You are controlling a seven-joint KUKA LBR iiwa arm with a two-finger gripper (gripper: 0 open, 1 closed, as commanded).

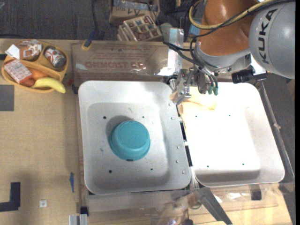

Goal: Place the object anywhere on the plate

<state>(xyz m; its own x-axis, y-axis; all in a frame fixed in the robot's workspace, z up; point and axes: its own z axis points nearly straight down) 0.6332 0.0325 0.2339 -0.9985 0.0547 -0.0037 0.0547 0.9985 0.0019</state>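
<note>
Since the claw (200, 87) hangs just above the pale yellow object (199, 108) in the right bin's (234, 149) far-left corner (clenched or released, I cannot tell), it should grasp squarely first, then cross to the teal plate (130, 139) in the left bin (93, 97).

Bench top (42, 139) is light wood, w/ an orange tray (28, 74) of toy food far left incl. a banana (49, 84). Dark floor behind, cluttered w/ cables (101, 3) and a cardboard box (133, 11). Even overhead light.
</note>
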